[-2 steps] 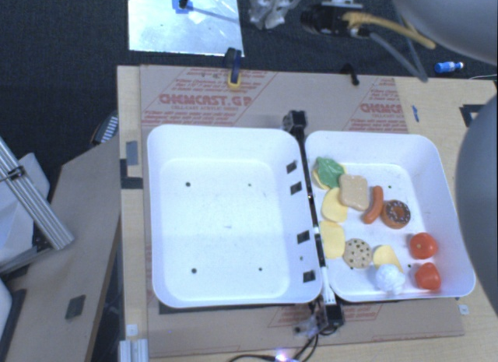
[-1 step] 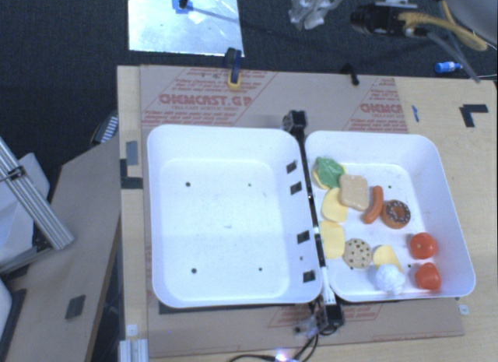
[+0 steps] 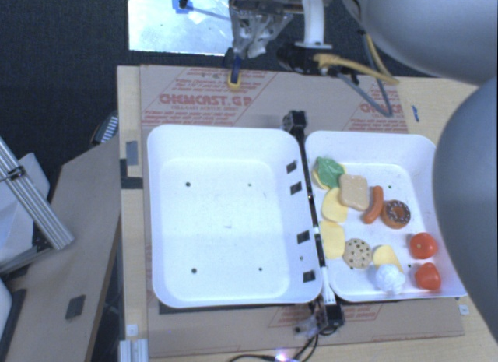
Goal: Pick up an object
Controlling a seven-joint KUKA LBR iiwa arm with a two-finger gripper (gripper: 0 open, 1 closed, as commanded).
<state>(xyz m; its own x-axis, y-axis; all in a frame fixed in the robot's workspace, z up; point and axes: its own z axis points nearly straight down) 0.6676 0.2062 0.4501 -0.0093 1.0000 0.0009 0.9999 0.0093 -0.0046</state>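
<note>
We see the grey arm looming from the right over the tabletop. Two white bins sit side by side: the left bin and the right bin. The right bin holds toy food: a toast slice, a green leafy piece, a sausage, a doughnut, a cookie and two tomatoes. The tool hangs high beyond the bins, above the cardboard sheet; we cannot tell its opening.
</note>
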